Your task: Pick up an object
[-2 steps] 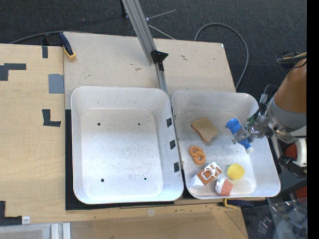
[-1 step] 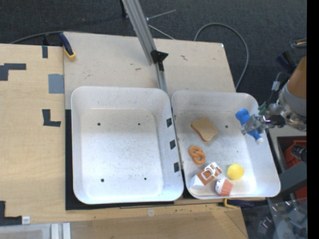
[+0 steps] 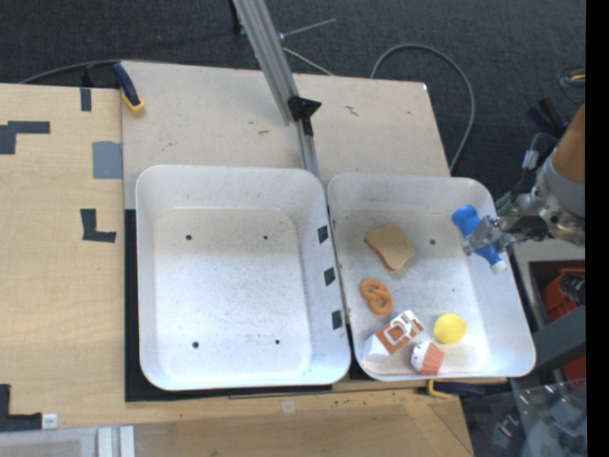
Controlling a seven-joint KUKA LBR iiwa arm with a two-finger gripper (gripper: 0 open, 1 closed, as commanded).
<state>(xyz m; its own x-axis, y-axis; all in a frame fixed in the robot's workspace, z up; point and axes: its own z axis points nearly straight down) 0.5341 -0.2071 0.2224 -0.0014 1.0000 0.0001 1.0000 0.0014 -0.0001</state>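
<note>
Two bins [image 3: 233, 181]: I see them side by side on the bench, the left one with a bare speckled floor, the right one carrying all the loose items.

Arm: it enters from my right, with a sliver of the orange band at the frame edge, and its wrist hangs over the right bin's [image 3: 495, 350] far right rim.

Gripper [image 3: 487, 234]: it sits just inside that right rim, and a blue object [image 3: 465, 219] lies against its fingertips. I think the fingers are pinching it, but at this size I cannot tell a true grip from mere contact, nor whether the fingers are spread or pressed together.

Bread slice [image 3: 390, 247]: tan, flat on the bin floor, left of the gripper and well apart from it.

Pretzel [image 3: 376, 296]: orange, just below the bread slice, towards the near side.

Orange-and-white box [image 3: 400, 332]: tilted, near the front wall.

Yellow ball [image 3: 450, 328]: just beside the box, on its right.

Small cup-like piece [image 3: 427, 356]: white and salmon, touching the box's lower corner.

Bench top: pale wood with grey and black tape marks on the left.

Metal pole [image 3: 271, 50]: slants down to the seam between the bins.
</note>
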